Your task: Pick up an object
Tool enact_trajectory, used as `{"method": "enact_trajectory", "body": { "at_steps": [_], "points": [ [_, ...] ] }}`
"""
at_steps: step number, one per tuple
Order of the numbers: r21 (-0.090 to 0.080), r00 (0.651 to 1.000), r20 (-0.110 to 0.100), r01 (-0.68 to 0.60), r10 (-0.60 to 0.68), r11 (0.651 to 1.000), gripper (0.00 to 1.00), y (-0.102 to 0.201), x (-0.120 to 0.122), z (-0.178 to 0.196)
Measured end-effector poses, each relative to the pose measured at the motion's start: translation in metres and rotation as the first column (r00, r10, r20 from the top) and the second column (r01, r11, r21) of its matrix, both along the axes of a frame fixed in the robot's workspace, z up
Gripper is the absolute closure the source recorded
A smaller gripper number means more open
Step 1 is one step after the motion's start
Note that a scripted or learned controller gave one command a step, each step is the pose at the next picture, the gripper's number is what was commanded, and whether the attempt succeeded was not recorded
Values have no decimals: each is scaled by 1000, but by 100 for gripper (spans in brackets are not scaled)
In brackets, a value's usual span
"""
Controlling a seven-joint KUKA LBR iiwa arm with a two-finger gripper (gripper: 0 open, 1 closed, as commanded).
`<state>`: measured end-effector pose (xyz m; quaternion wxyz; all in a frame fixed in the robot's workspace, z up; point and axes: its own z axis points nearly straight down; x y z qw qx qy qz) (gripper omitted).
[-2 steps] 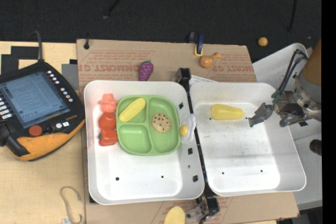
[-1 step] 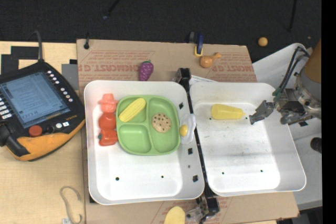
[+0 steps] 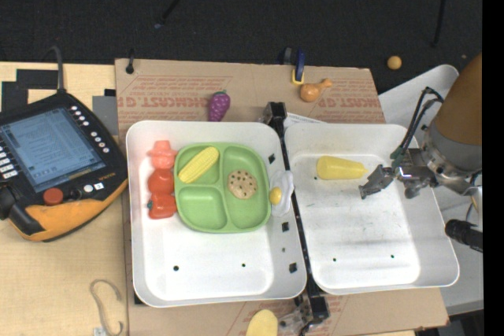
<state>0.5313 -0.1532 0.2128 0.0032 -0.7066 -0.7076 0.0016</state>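
A yellow oblong toy lies in the right bin, near its back left. My gripper hangs over the same bin, just right of the toy and apart from it. It stands open, one dark finger pointing toward the toy, and nothing is between the fingers. In the left bin a green divided plate holds a yellow corn cob and a cookie. Red and orange toys lie to the plate's left, and a small yellow piece sits at its right rim.
A tablet controller rests on the bench at the left. Behind the bins, on cardboard, lie a purple grape toy and an orange toy. A yellow object sits in front of the bins.
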Motion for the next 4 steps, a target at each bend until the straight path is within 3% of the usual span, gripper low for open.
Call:
{"method": "enact_trajectory", "body": {
  "at_steps": [3, 4],
  "points": [
    [-1, 1000, 3, 0, 0, 1000, 0, 12, -9, -127],
    [0, 1000, 4, 7, -7, 1000, 100, 10, -9, -115]
  ]
}}
